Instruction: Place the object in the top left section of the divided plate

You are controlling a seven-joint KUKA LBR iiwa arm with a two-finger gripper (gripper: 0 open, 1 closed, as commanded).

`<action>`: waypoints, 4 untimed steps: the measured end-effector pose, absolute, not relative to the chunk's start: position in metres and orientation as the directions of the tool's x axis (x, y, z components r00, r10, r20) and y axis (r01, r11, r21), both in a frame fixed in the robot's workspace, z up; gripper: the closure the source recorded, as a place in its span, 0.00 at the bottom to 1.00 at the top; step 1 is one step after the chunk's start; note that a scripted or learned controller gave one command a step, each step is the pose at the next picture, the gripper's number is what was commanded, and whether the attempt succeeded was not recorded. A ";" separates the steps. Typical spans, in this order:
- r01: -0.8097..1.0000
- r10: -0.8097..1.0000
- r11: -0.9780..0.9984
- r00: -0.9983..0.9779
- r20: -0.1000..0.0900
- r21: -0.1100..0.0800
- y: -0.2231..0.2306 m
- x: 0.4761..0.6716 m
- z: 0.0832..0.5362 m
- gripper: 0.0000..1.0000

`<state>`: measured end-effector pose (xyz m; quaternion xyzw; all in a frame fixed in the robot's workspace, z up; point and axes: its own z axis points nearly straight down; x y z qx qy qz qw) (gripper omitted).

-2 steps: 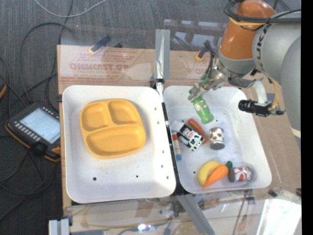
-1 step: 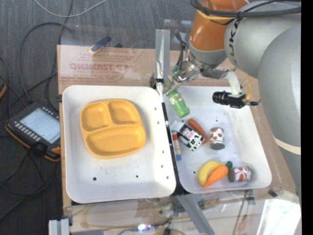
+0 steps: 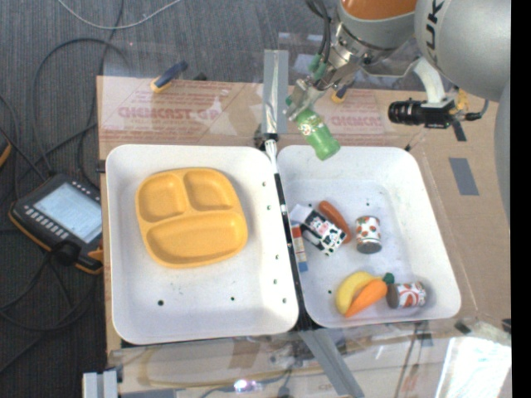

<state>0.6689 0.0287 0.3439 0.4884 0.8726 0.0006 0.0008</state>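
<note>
A yellow divided plate (image 3: 192,217) lies in the left bin (image 3: 133,305), with two small sections at its far side and one large section nearer. A green bottle (image 3: 318,135) hangs tilted in the air above the far edge of the right bin (image 3: 431,222), close to the wall between the bins. My gripper (image 3: 314,99) is shut on the bottle's upper end, and the bottle's lower end points down to the right.
The right bin holds a sausage (image 3: 335,215), a black-and-white patterned carton (image 3: 323,231), a small can (image 3: 367,233), a banana (image 3: 353,289), a carrot (image 3: 368,298) and another can (image 3: 410,294). A handheld pendant (image 3: 58,218) lies left of the bench.
</note>
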 end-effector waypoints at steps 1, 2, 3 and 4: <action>0.859 0.859 0.512 -0.512 0.000 -0.002 0.113 0.661 0.268 1.00; 0.837 0.837 0.547 -0.547 -0.001 -0.002 0.177 0.668 0.234 1.00; 0.846 0.846 0.533 -0.533 0.001 -0.003 0.212 0.667 0.208 1.00; 0.846 0.846 0.533 -0.533 0.001 -0.002 0.212 0.668 0.208 0.00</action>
